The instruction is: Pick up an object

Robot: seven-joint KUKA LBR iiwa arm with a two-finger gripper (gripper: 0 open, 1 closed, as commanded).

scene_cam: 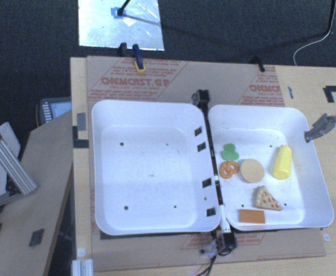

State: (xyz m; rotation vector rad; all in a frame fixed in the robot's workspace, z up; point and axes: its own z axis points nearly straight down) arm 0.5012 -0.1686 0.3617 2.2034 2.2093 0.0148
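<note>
Dark carpet surrounds your bench [81,154], which carries a brown printed board [173,76] under two shallow white bins clipped side by side along a shared seam, so they cannot drift apart when the arm works.

Left bin [150,165]: bare floor, small holes only. You have nothing to pick from it.

Right bin [314,183]: all candidate objects sit here, grouped toward the middle and near edge. Working across, you have a green piece [230,152] with an orange pretzel-shaped ring [228,169] just below and touching or nearly touching it; a tan round disc [251,171] just beside the ring; an orange flat slab [251,216] by the near wall; a wedge like a pizza slice [267,199] between disc and slab; and a yellow bottle [282,161] lying on its side, apart from the rest.

Gripper [318,128]: it hangs at the far right, above the right bin's outer rim, clear of every object and grasping nothing. Whether its claw is spread or closed, you cannot tell from this angle.

Judgement: the pick has not begun. The yellow bottle is your nearest and most isolated target; the green piece and ring crowd each other and risk a double contact.
</note>
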